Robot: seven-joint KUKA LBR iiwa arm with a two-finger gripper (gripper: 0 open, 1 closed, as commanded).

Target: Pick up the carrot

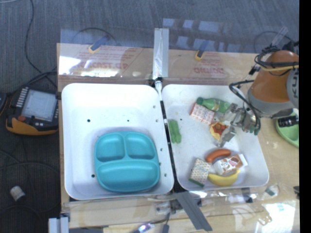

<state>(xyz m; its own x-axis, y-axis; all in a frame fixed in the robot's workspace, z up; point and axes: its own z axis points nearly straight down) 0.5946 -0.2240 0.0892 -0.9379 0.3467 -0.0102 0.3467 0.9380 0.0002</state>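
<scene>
Grey-metal gripper (pixel 232 128) sits low in the right bin (pixel 184 169), by its right wall, over a red-and-yellow packet (pixel 218 129). Fingers blur together, so can't tell how far apart they are or whether anything's between them. Carrot (pixel 218 155) lies loose, nearer the front, apart from the gripper, touching a white carton (pixel 229 164) with a banana (pixel 223 179) just in front. Green bottle (pixel 214 104) and red-white box (pixel 199 112) farther back. Left bin (pixel 77 130) has a teal divided plate (pixel 127 160).
</scene>
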